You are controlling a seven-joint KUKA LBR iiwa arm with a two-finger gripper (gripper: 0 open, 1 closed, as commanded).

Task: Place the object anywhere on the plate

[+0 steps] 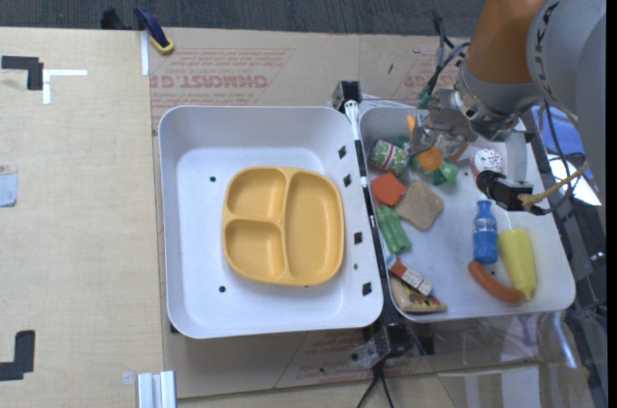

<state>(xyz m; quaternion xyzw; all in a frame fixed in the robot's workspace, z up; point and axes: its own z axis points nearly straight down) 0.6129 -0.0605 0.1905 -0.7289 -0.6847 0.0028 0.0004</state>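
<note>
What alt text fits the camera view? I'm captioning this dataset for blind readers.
A grey and orange robot arm lowers its tool into the far end of the right bin, among toy foods including a blue bottle, a yellow bottle and a sausage. A yellow divided plate sits in the left bin.

A pale wooden bench (67,232) bears brown cardboard (222,70) and two white bins (183,232).

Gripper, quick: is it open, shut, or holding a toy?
Two-finger gripper: cannot be told. It hangs low over the crowded right white bin, above the small orange and green toy vegetable.
</note>
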